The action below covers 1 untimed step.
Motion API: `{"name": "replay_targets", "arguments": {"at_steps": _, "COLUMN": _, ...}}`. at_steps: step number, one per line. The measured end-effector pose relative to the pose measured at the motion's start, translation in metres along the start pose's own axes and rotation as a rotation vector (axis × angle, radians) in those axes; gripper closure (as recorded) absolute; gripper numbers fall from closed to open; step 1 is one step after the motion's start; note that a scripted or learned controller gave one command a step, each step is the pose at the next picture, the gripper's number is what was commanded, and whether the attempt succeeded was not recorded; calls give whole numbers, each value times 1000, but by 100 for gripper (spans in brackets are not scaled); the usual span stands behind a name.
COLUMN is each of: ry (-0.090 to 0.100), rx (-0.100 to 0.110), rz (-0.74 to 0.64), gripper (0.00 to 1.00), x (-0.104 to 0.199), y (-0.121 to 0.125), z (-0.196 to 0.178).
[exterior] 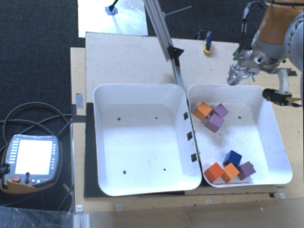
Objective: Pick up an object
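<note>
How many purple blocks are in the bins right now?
3, all in the right bin: two touching near its upper left, purple block and purple block; one purple block in the lower pile. None looks hidden.

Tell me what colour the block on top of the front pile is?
Blue block, seen in the camera view.

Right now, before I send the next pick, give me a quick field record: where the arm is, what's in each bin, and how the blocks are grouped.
gripper: above the back rim of the right bin, holding nothing visible
right bin: holds seven blocks in two clusters
back cluster: orange block, two purple blocks, touching
front cluster: blue block, two orange blocks, purple block, packed against the front wall
left bin: no blocks seen
pendant: on the floor, left of the bench
</note>
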<state>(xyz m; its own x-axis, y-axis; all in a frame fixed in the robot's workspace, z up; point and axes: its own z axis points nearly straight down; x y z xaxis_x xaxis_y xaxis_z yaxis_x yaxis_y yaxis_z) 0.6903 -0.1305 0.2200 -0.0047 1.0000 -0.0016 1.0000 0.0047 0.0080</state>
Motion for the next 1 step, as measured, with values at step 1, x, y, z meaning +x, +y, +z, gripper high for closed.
{"name": "replay_targets", "arguments": {"at_steps": 1, "ry": 3, "rx": 7, "rz": -5, "gripper": 100, "x": 54, "y": -5, "z": 6}}
